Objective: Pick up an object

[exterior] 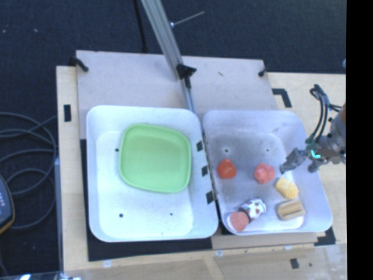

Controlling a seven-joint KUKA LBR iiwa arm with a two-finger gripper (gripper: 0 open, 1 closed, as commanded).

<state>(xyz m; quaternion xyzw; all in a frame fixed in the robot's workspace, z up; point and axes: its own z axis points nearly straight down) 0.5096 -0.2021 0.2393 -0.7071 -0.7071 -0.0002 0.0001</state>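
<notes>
The right bin [250, 133] holds several small objects: an orange-red ball [227, 169], a red piece [264, 172], a yellow corn-like piece [287, 187], a tan bread-like block [290, 209], a white, red and black toy [254, 208] and a red disc [238, 220]. My gripper [302, 163] reaches in over the bin's right edge, just above and to the right of the yellow piece. Its two fingers are spread apart with nothing between them.
A square green plate [155, 158] lies in the left bin [105, 214]. A grey metal pole [163, 31] slants up from the far edge between the bins. Black cables [23, 150] lie left of the bench.
</notes>
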